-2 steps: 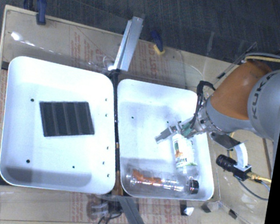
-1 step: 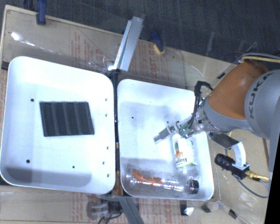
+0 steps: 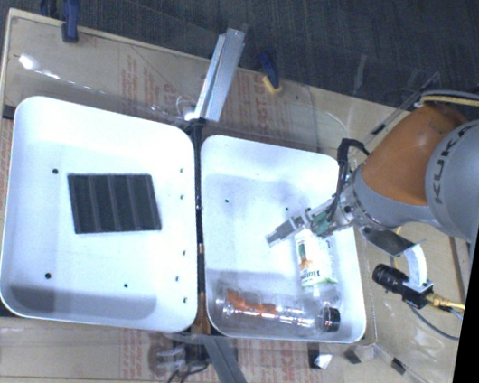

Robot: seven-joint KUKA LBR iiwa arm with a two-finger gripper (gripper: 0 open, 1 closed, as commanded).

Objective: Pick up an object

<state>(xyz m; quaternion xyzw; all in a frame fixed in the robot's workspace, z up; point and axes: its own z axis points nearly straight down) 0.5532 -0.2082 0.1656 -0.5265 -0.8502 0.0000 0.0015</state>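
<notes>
Dark carpet surrounds a pale wooden bench (image 3: 106,62) that carries two shallow white bins side by side. Lying flat in the left bin (image 3: 39,132) is a dark ribbed mat (image 3: 115,203), well apart from everything else. Inside the right bin (image 3: 253,166) are two candidates: a small white bottle with a printed label (image 3: 316,266) towards the right wall, tilted slightly, and a clear plastic bottle with a black cap (image 3: 278,310) lying on its side along the near wall.

From the right, the grey arm (image 3: 444,176) reaches in and its gripper (image 3: 302,225) hangs low over the right bin, just at the far end of the white bottle. One finger juts out to the left; whether the gap is wide or narrow cannot be told from this slant, and nothing is visibly caught between the fingers.

For a clean pick, the white bottle looks the likeliest target, being nearest. Judging by its pose, the fingers should straddle its narrow width rather than its length, centred on the body and not the neck, so it does not pivot out. The bin's right wall sits close, so the descent should stay clear of it.
</notes>
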